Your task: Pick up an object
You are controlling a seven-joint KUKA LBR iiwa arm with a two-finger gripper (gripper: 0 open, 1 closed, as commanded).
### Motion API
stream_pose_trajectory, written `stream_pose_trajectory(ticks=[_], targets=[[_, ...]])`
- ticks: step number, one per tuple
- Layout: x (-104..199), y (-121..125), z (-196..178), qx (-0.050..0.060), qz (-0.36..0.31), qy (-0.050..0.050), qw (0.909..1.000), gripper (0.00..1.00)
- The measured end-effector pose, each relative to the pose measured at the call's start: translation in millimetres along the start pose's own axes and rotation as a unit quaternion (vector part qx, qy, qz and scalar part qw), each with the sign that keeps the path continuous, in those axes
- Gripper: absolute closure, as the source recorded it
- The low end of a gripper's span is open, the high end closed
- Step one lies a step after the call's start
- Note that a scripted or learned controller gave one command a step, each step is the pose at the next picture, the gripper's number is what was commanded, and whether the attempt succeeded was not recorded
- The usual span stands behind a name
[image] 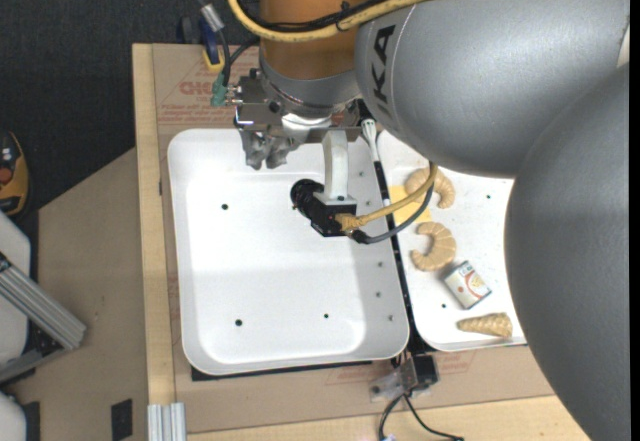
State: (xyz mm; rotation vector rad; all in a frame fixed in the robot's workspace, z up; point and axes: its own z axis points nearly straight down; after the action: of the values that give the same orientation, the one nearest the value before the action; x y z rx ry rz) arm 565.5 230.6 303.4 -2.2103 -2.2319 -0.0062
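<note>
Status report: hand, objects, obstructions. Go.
Hand low over left bin, far edge; grip state unreadable. Nothing seen held. Croissant, small box, cone pastry in right bin. Arm covers part of that bin.

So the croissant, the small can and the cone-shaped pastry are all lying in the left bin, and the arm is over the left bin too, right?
Not quite. The camera view shows the croissant, the can and the cone pastry lying in the right bin, not the left. The rest holds: the arm is over the left bin.
</note>
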Motion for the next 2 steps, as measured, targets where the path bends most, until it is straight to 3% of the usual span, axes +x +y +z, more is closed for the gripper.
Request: stream_pose_trajectory(ticks=[2], targets=[[-4, 2, -21, -0.001, 0.003, -0.001, 1.0000, 1.00]])
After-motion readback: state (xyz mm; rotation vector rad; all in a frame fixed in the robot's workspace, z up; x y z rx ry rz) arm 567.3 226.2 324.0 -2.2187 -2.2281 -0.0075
